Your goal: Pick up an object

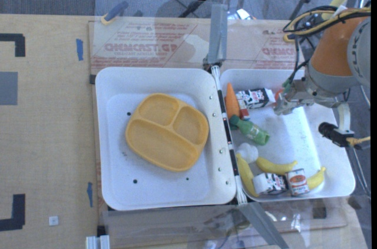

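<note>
The right bin [309,136] holds several small things. An orange carrot [232,102] lies along its left wall, with a green bottle [251,130] just below it. A black-and-white carton [255,97] lies near the top. Yellow bananas [275,166] [245,173] rest near the front, beside a small carton [270,183] and a red-labelled can [298,181]. My gripper [283,103] hangs low over the upper part of this bin, just right of the black-and-white carton. I see nothing held in it.
The left bin [112,142] holds a yellow divided plate [167,131]. A ridge [222,124] separates the two bins. The grey arm with its orange band [333,53] comes in from the upper right, with cables [312,18] above it. A black part [333,133] juts over the right bin's right rim.
</note>
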Robot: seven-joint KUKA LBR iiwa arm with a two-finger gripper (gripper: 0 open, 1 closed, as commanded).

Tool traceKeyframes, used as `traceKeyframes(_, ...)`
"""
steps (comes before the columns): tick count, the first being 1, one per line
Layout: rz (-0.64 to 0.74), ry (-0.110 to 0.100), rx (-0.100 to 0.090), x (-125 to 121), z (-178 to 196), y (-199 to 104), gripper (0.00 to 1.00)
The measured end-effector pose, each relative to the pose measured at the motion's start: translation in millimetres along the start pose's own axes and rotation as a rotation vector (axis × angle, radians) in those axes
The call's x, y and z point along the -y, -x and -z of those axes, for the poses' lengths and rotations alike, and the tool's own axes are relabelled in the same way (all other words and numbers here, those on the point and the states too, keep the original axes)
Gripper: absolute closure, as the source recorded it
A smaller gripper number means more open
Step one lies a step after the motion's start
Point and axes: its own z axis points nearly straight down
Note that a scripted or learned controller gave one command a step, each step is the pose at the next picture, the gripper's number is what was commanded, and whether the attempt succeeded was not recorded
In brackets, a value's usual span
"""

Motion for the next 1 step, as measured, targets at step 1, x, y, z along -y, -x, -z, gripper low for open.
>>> traceKeyframes(1,-0.312,-0.008,-0.001,1.1,74.9,-96.8,1.0)
